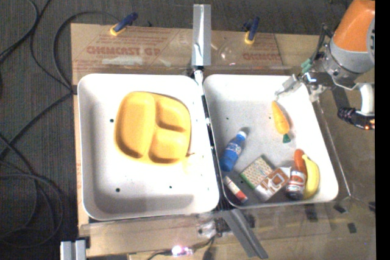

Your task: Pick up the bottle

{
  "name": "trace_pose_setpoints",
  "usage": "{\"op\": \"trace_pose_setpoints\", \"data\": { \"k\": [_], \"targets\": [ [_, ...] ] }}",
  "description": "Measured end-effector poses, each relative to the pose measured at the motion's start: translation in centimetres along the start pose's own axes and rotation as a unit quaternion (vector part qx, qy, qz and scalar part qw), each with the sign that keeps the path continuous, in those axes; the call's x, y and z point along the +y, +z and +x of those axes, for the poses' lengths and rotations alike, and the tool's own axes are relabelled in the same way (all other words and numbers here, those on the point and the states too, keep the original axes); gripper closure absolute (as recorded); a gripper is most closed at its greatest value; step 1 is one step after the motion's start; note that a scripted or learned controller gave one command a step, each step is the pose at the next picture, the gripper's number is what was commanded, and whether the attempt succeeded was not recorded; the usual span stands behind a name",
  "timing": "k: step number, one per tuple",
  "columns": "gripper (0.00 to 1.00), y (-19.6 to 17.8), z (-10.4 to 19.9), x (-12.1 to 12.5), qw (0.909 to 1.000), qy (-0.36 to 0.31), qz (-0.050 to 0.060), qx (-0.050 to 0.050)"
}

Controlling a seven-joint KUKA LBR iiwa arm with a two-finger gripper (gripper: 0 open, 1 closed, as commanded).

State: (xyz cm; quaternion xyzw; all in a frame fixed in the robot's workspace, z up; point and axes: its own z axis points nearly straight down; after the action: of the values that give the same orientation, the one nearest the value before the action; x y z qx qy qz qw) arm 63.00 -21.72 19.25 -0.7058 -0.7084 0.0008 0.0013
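Blue bottle (234, 150), white cap; yellow tray (153, 126); orange carrot (280, 118); yellow banana (312, 176).

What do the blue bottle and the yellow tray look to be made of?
Blue bottle: probably plastic, smooth blue body with a white cap and a printed label. Yellow tray: looks like moulded plastic, semi-gloss, with rounded compartments and soft highlights.

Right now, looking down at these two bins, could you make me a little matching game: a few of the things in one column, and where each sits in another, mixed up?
Things:
1. yellow divided tray
2. blue bottle
3. carrot
4. banana

Places:
A. right bin, near its upper right part
B. left bin
C. right bin, against the lower right corner
D. right bin, near its left wall

Pairs: 1-B, 2-D, 3-A, 4-C
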Motion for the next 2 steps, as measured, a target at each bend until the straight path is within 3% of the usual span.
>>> {"op": "trace_pose_setpoints", "data": {
  "k": [1,2],
  "targets": [
    [0.00,3.8,5.1,-2.2,0.9916,0.130,0.001,0.000],
    [0.00,10.4,10.5,-10.4,0.9980,0.064,-0.005,-0.001]
  ]
}}
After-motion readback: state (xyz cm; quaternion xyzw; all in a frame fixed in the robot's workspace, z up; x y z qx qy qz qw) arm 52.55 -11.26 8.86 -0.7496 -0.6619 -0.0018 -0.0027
